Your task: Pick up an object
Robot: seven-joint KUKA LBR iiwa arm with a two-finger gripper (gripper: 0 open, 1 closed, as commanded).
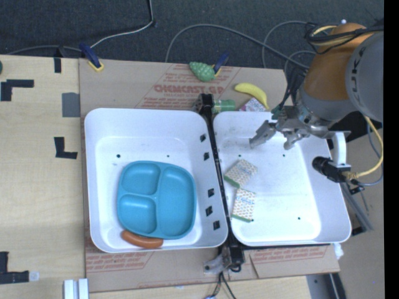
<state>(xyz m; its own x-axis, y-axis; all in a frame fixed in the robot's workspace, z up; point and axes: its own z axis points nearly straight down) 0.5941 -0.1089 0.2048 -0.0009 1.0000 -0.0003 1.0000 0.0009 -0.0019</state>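
Arm [340, 61] reaching from right, pincer [274, 138] spread, gripping nothing, over right bin [312, 220].

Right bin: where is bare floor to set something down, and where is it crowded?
In the right bin, bare floor lies right of the two packets, below the gripper. The near-left side by the divider is crowded.

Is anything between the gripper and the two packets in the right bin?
Nothing visible. The gripper hangs over bare floor of the right bin; the nearer packet and the farther packet lie uncovered.
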